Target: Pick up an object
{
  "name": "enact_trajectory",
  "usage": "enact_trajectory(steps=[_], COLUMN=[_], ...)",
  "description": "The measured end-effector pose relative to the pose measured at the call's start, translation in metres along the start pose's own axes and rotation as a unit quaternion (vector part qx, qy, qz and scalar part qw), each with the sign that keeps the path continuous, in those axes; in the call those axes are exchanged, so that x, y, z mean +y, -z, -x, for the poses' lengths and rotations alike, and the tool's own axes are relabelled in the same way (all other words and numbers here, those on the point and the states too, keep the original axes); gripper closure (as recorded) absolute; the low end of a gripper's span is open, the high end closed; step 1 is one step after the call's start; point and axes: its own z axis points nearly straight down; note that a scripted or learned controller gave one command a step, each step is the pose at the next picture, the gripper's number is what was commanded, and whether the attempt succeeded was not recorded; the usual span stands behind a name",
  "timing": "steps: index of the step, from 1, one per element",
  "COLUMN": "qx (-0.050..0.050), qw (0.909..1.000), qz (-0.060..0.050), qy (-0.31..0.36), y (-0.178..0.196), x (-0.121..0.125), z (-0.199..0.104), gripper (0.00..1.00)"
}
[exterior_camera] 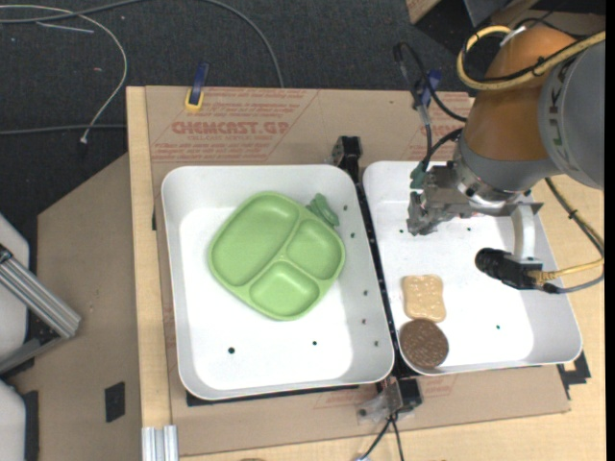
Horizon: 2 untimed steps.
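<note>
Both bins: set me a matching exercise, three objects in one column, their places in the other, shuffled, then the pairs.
Things:
1. green divided plate
2. tan cracker
3. brown round cookie

Places:
A. right bin, at its near-left corner
B. middle of the left bin
C. right bin, just beyond the near-left corner piece, touching it

Pairs: 1-B, 2-C, 3-A

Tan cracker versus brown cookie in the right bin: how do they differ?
The tan cracker is roughly square and pale; the brown cookie is round and dark. The cracker lies nearer the gripper, while the cookie sits by the right bin's near rim. Both lie flat, about touching, along the bin's left side.
</note>
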Motion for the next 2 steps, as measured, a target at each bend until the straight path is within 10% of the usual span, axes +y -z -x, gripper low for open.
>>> enact_trajectory(steps=[2], qx=[0.0], qw=[1.0], qz=[-0.001], qy=[-0.001], y=[0.016], x=[-0.011], z=[-0.103], gripper=[1.0])
